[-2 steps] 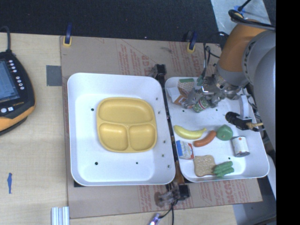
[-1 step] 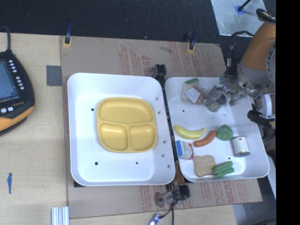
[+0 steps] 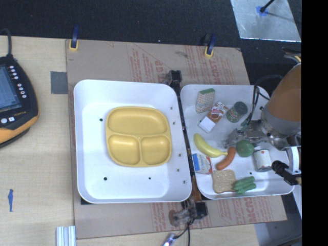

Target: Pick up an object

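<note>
Nearest us, we see a bread slice (image 3: 223,180) and green pickle (image 3: 245,184) below the pincer (image 3: 240,136); a green ball (image 3: 245,148) sits just beneath it, sausage (image 3: 226,159) and banana (image 3: 207,147) alongside. We cannot tell its state.

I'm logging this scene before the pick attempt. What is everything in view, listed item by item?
bins: 2, white, side by side on the bench
divided plate: 1, yellow, left bin
banana: 1, yellow, right bin
sausage: 1, orange-red, right bin
bread slice: 1, tan, right bin front
cans: 2, dark and silver, right bin
pendant: 1, orange-black, bench left
arm: 1, grey and orange, right
end effector: 1, dark, over right bin
</note>
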